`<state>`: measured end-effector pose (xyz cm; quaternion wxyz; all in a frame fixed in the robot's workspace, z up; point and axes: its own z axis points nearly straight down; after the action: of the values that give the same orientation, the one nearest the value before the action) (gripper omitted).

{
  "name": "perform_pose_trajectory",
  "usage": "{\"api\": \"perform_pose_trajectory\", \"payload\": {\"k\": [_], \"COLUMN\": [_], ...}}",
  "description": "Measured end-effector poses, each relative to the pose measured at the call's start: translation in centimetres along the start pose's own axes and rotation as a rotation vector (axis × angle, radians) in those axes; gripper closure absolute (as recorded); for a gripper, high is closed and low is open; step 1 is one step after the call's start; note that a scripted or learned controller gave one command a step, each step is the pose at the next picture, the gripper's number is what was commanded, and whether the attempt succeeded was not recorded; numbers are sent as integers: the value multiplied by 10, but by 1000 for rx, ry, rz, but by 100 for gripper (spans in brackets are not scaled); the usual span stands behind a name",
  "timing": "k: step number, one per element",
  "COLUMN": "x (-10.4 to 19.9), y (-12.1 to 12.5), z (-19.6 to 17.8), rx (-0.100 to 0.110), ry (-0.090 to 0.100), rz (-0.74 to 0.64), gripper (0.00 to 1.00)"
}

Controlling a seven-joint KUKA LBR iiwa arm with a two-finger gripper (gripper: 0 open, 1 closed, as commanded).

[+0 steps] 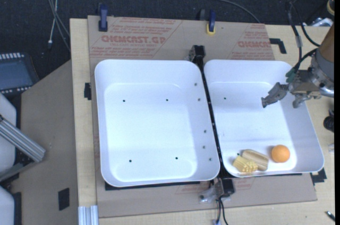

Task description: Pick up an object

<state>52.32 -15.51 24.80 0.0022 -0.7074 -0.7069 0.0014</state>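
Sitting near the right bin's (305,128) front edge: round orange ball (280,153); hand (287,95) open above, holding nothing.

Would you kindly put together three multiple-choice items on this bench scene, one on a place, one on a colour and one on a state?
1. Where does the orange ball lie?
A. in the left bin
B. in the right bin, near its front edge
C. on the cardboard outside the bins

2. What colour is the corn cob?
A. yellow
B. blue
C. black

3. How does the gripper stand?
A. clamped on the ball
B. resting on the corn
C. over the right bin, holding nothing, apart from the items

Answers:
1 B, the ball sits by the right bin's front rim.
2 A, its kernels show yellow beside the tan bread roll.
3 C, bare white bin floor separates it from all three items.
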Motion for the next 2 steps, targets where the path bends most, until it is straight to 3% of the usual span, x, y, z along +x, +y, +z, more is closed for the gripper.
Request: {"api": "perform_pose_trajectory", "payload": {"k": [1,2], "x": [0,-1], "y": [1,-7], "z": [-3,43], "rx": [-6,-2], "ry": [-1,0], "rz": [-1,0], "gripper": [0,0]}}
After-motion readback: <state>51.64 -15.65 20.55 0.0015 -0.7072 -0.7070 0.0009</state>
